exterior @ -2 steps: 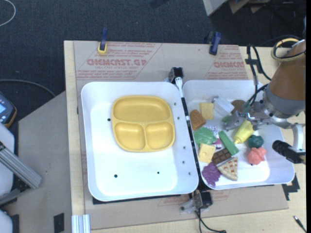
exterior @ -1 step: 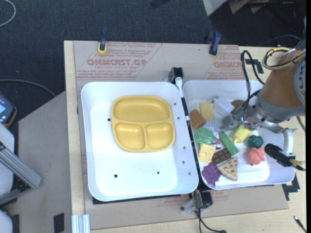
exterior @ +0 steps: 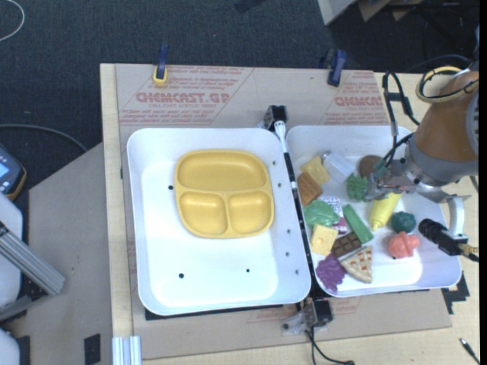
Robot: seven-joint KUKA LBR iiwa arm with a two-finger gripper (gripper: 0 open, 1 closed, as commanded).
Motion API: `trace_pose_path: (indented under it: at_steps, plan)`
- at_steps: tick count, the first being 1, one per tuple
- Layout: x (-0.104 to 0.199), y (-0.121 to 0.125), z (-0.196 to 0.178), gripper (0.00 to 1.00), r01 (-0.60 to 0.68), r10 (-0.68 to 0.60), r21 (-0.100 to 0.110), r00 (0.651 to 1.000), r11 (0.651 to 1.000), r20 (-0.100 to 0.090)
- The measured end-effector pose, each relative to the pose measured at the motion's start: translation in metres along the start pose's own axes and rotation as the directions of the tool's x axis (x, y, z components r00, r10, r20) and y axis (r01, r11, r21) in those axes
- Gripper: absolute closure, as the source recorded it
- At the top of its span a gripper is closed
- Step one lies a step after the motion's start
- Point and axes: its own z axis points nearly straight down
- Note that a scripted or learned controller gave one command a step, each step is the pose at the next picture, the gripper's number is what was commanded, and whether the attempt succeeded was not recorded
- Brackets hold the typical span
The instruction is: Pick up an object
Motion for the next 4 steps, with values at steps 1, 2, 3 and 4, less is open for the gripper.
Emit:
trace_pose_path:
  at_steps: [1,2,3,4]
  plan:
    - [-0.011,0.006,-0.051,1.0,0.001,0.0,0.031,1.0,1.0,-0.014]
    - [-0.013,0.01,-0.105,1.0,0.002,-0.002,0.029,1.0,1.0,-0.013]
    - [0.033,-0.011,-0.099,1.0,0.005,-0.004,0.041,1.0,0.999,-0.019]
    - [0.085,-0.036,-0.103,1.0,0.005,-0.004,0.041,1.0,0.999,-0.02]
